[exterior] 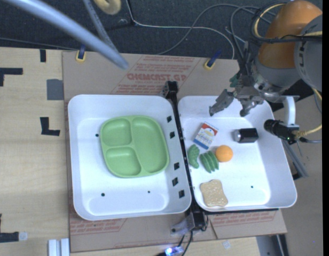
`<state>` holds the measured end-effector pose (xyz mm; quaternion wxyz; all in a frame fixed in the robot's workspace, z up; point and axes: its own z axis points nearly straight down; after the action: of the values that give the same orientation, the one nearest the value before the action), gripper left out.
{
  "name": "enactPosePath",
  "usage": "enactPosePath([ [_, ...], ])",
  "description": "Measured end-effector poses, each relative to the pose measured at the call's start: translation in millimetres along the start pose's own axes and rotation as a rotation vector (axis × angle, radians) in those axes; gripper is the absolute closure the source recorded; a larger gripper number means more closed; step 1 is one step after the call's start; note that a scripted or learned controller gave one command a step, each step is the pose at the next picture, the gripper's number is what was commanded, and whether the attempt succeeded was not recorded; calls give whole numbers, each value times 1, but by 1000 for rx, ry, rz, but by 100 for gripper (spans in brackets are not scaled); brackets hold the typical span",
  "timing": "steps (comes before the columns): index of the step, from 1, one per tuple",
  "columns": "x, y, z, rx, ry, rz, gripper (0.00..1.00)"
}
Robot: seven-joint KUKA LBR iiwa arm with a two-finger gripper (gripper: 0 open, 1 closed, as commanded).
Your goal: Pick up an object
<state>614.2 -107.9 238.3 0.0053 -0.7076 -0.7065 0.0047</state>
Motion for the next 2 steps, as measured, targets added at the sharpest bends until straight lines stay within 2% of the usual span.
enactPosePath([
  [1,0,2,-7,-13,-1,-3,0],
  [2,5,0,57,-6,-1,-3,0],
])
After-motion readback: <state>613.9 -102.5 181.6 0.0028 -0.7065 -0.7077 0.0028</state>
